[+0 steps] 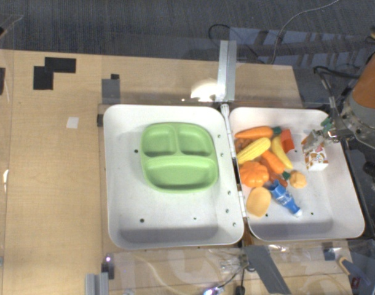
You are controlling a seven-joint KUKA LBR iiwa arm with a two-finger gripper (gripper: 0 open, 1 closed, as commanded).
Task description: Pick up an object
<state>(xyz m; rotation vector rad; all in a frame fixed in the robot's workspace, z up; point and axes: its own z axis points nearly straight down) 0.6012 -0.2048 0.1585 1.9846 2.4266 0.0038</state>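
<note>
- Currently the pincer (323, 132) is hanging over the right bin (335, 223), at its far right side, with the arm (367, 97) reaching in behind it.
- How far open it is I cannot tell; a small carton (316, 157) is lying just below it, and contact is unclear.
- Left of the pincer, toy food is piling up: carrot (254, 132), corn (254, 149), pumpkin (254, 174), blue bottle (286, 201).
- Farther left, a green tray (178, 156) is sitting in the left bin (123, 220).
</note>
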